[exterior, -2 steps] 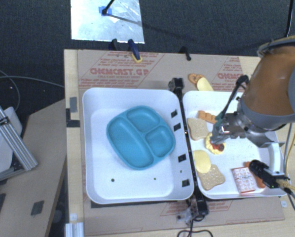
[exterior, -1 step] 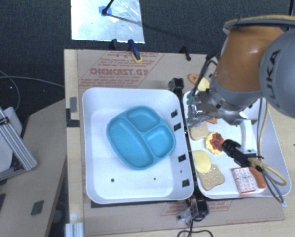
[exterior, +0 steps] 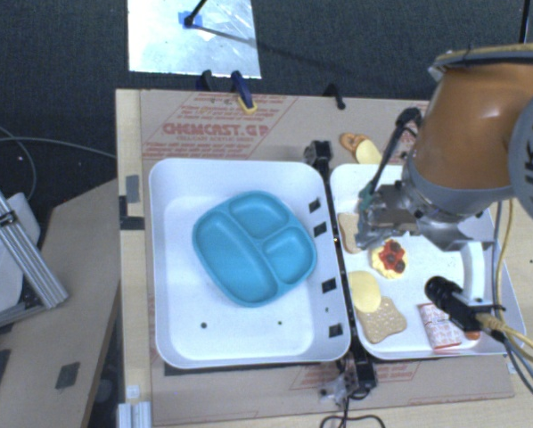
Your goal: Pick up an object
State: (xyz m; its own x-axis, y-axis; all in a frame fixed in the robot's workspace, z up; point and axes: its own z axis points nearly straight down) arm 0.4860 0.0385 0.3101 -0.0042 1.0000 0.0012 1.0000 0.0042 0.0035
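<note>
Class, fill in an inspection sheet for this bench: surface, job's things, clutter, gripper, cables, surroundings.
Surface: cardboard-covered bench bearing the left white bin and right white bin.
Job's things: blue divided plastic plate in the left bin; toy foods in the right bin, including a round yellow piece with red topping, a pale yellow disc, a tan toast slice and a red-and-white packet.
Clutter: two yellowish pieces outside the bins.
Gripper: gripper over the right bin.
Cables: yellow cable.
Surroundings: dark carpet, shiny sheet.

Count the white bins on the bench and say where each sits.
2. The left bin holds a blue divided plate; the right bin holds small food items, partly covered by the arm.
</note>
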